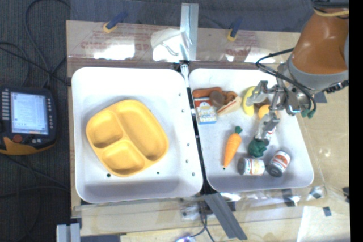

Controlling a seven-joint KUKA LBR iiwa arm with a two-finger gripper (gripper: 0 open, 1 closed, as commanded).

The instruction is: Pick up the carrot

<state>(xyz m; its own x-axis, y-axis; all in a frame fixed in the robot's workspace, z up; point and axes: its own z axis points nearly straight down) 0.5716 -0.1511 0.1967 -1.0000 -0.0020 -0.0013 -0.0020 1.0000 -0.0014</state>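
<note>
The carrot [231, 146], orange with a green top, lies in the right bin [300, 175] near its middle, tilted with the tip toward the front left. My gripper [267, 123] hangs over the right part of that bin, a short way right of the carrot and just above a green toy vegetable [258, 148]. Nothing shows between the gripper and the carrot; they are apart. The grey arm with its orange band [323, 39] reaches in from the upper right.
The right bin also holds a brown-and-red food toy [216, 98], a small box [207, 115], a yellow fruit [249, 100], a small orange piece [262, 111] and two cans [251, 166] [279, 162]. A yellow divided plate [126, 136] sits in the left bin [85, 178].
</note>
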